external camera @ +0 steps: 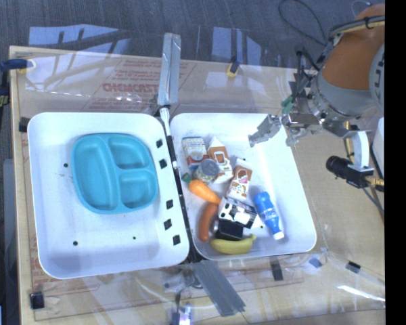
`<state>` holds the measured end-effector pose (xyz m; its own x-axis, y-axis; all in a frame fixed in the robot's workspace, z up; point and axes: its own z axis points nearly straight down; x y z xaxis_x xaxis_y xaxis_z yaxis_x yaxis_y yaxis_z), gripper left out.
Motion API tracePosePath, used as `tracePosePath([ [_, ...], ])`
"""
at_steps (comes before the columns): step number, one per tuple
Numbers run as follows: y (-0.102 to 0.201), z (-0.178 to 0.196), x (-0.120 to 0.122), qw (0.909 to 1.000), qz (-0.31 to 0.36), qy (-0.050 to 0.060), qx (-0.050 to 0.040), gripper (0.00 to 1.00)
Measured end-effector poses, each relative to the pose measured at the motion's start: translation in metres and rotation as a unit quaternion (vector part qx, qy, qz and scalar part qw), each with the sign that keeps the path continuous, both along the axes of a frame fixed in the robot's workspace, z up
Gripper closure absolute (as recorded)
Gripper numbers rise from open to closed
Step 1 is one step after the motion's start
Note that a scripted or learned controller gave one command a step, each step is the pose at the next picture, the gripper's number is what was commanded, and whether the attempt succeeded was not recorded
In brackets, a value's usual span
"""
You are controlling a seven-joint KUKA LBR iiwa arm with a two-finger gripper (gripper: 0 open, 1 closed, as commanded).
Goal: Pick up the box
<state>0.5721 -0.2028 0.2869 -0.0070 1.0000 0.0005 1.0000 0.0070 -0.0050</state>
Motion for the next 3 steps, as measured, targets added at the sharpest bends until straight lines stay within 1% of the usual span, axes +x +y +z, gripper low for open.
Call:
tracePosePath([
  [1, 0.013, -0.122, 0.030, 0.9962, -0.087, 0.000, 0.0000, 0.00],
  [2, 0.021, -0.191, 0.087, 0.9967, -0.081, -0.006, -0.0010, 0.00],
  [3, 0.075, -0.191, 0.012, 0.9817, -0.190, -0.004, -0.0001, 0.00],
])
